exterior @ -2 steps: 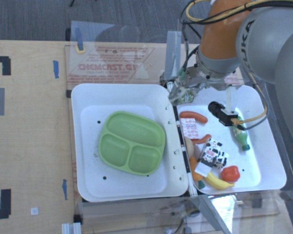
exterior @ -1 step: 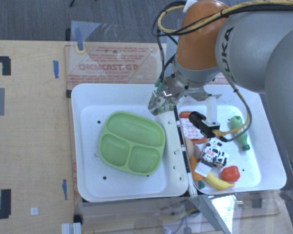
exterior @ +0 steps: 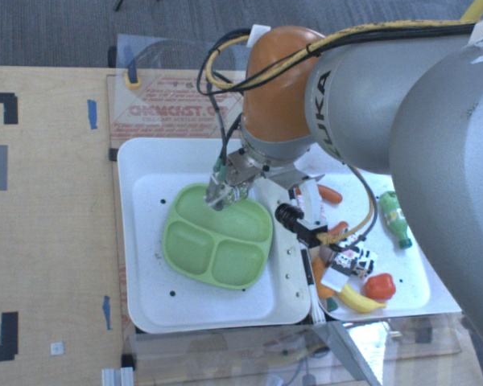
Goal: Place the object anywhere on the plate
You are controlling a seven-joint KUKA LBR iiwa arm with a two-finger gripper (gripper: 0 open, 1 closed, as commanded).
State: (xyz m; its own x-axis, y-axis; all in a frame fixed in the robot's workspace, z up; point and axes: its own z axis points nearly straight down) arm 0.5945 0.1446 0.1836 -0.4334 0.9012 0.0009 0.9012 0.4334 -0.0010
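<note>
A light green plate (exterior: 217, 252) with three compartments lies in the left white bin (exterior: 145, 215). My gripper (exterior: 220, 196) hangs over the plate's far rim, above the large back compartment, pointing down. The grey arm with its orange band reaches in from the right and hides part of the bin behind it. All three compartments of the plate look bare.
The right bin (exterior: 423, 289) holds several toys: a green bottle (exterior: 394, 218), an orange carrot (exterior: 329, 193), a yellow banana (exterior: 361, 298), a red pepper (exterior: 379, 285) and a small black-and-white piece (exterior: 352, 260). A cardboard sheet (exterior: 165, 107) lies behind the bins.
</note>
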